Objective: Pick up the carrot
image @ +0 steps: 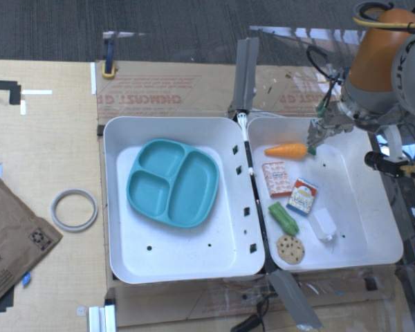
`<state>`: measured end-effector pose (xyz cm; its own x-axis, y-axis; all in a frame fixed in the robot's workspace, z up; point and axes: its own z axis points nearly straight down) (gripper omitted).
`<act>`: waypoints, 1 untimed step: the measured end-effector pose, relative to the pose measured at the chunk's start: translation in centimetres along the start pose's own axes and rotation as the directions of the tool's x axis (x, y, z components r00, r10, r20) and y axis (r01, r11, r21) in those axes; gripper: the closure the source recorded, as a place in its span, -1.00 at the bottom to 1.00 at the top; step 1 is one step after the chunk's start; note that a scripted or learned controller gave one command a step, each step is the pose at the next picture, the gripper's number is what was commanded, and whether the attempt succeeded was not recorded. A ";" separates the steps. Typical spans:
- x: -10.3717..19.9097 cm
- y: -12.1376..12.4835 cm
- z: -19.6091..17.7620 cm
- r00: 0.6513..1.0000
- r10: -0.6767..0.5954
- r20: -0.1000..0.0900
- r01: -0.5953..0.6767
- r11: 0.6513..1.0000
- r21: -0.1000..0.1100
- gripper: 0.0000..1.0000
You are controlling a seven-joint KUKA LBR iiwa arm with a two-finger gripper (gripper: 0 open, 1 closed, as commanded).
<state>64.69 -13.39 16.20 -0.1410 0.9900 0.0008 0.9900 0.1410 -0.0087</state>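
One carrot (286, 151) | tool (312, 142) at its tip, grip unclear | cracker box (276, 179) just below

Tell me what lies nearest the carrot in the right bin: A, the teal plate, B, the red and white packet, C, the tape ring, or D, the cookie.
B, the red and white packet lies just below the carrot, while the cookie sits at the bin's near end.
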 end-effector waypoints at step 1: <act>1.0 1.4 -0.7 0.990 0.140 0.001 -0.140 0.990 -0.005 1.00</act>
<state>65.91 -12.19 16.86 -0.0013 1.0000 -0.0011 1.0000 0.0013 -0.0033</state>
